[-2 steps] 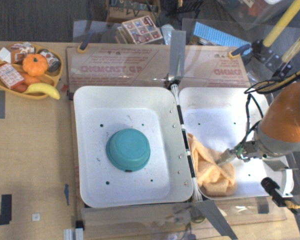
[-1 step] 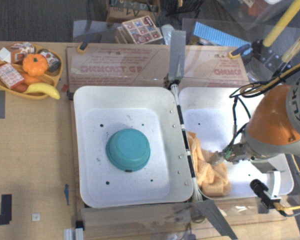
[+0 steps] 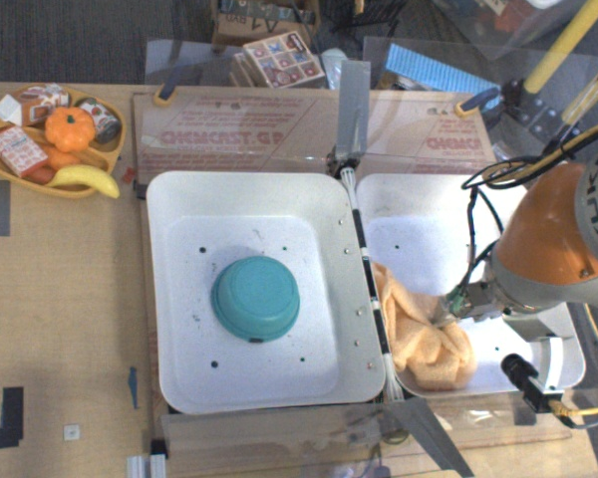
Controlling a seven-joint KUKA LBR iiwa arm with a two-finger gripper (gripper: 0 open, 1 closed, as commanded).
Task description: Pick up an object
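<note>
You will find the gripper (image 3: 450, 312) low in the right bin (image 3: 419, 242), against the orange cloth (image 3: 424, 342) bunched at that bin's near left corner. Finger position cannot be determined. A teal bowl (image 3: 256, 298) sits upside down, centred in the left bin (image 3: 194, 207).

Two white bins (image 3: 169, 267), one teal bowl (image 3: 256, 298), one orange cloth (image 3: 429, 342)

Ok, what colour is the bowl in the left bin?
Teal; the bowl lies upside down, seen clearly in the camera view.
</note>
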